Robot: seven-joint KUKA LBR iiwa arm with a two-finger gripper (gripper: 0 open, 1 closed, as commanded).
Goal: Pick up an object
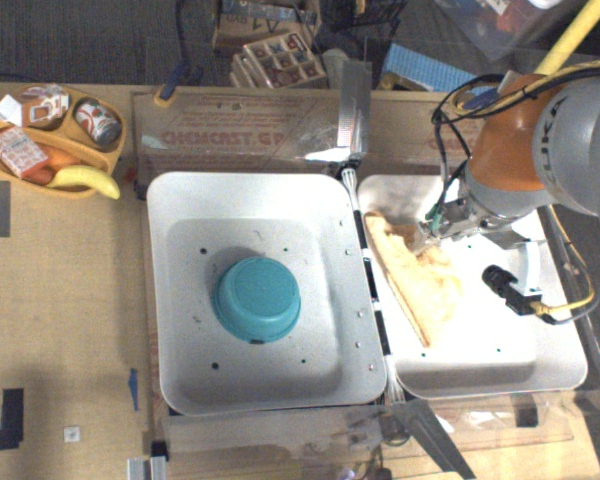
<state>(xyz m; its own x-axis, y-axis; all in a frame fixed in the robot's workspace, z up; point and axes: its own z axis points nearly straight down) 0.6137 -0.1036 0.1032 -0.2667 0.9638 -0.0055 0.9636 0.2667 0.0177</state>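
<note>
An upturned teal bowl (258, 298) sits in the middle of the left bin (180, 208). In the right bin (500, 368), a flat tan board-like piece (420, 283) lies against the left wall, running from the far left corner towards the front. My gripper (433, 228) is low over the far end of this tan piece, at or just above its surface. The grey arm with its orange band (510, 153) comes in from the right and hides part of the bin's far side.
A black part on a yellow cable (508, 290) hangs from the arm over the right bin's middle. A yellow tray of toy food (50, 153) stands on the bench at far left. Boxes and clutter lie beyond the bins.
</note>
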